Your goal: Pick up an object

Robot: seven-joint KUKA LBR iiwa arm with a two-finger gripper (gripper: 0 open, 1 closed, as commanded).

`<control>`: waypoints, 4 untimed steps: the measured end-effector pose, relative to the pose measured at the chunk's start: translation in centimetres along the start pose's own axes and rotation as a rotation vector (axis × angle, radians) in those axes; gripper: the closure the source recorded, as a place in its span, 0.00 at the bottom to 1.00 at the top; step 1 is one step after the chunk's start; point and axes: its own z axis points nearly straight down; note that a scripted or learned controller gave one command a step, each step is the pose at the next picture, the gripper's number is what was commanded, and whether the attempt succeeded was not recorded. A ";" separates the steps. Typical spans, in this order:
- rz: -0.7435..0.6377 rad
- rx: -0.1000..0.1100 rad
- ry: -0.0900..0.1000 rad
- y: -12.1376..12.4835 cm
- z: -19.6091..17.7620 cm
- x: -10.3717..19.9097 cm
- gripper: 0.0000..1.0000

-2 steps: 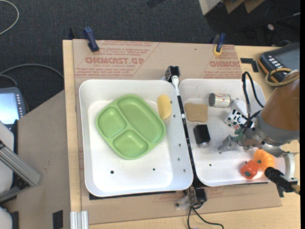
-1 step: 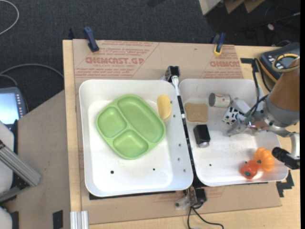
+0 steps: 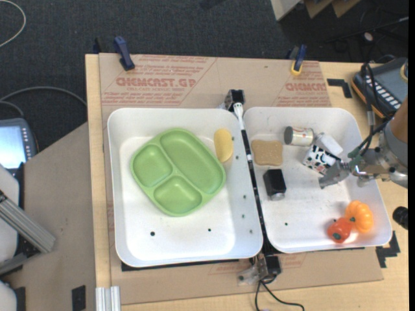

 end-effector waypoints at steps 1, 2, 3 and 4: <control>0.007 0.001 -0.002 0.2 14.2 -6.0 0.00; 0.000 -0.005 -0.002 0.3 8.2 0.4 0.00; 0.003 -0.007 -0.005 0.4 3.1 -2.4 0.00; 0.000 -0.019 -0.009 0.3 -23.6 -4.6 0.00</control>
